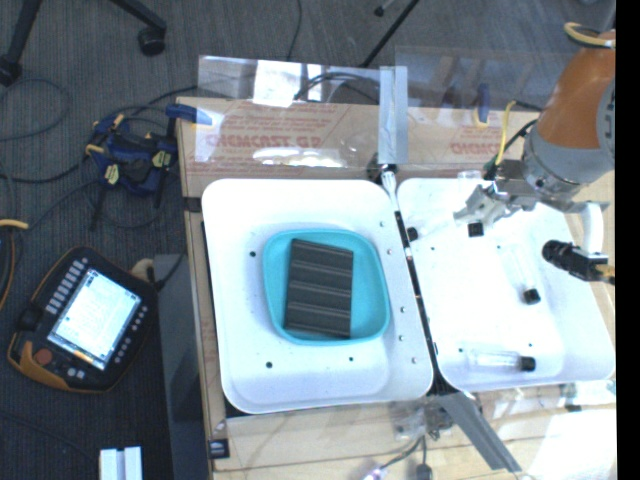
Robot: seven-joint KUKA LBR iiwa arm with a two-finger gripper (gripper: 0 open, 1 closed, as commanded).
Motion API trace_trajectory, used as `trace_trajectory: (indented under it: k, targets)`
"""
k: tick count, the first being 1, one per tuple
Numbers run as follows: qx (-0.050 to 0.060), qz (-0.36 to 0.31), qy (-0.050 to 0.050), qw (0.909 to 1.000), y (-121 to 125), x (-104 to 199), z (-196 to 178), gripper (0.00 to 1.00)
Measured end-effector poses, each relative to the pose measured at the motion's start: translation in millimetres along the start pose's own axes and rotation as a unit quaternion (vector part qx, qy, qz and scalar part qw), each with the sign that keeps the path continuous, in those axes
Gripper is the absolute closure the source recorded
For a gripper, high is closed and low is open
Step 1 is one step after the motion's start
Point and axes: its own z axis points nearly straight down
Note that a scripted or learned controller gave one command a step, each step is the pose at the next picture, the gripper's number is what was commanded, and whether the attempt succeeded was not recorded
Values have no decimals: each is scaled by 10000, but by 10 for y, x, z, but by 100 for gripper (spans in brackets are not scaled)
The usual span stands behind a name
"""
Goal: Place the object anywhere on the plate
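A wooden bench [300, 133], its back edge shielded with clear sheeting and tape, carries two shallow white bins side by side above grey carpet. The left bin [235, 368] holds the work of the moment; the right bin [450, 298] sits touching it along a shared edge.

From the right, the grey arm [560, 163] with its orange band reaches over the right bin's far corner. Its gripper [480, 213] hangs over the upper part of that bin, well apart from the plate. From this slanted overhead angle it cannot be told whether the gripper is open or closed, and nothing is seen held in it.

A teal plate [275, 268] lies in the middle of the left bin. On it, roughly centred, rests the dark ribbed block [320, 288], lying flat with its ridges running lengthwise and all of it within the plate's rim.

On the carpet to the left of the bench lies a teach pendant [85, 318] with a lit screen. Farther back, blue clamps [135, 158] lie in a heap.

In the right bin, a clear tube [495, 360] with a dark end lies near the front wall. A small black piece [530, 294] sits apart from it, toward the bin's right side.
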Motion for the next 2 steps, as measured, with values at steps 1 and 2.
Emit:
trace_trajectory:
  k: [1,2]
  targets:
    - [-14,-386,-31,9993,-517,531,538,100]
    - [-46,-319,-106,9994,-522,418,509,0]
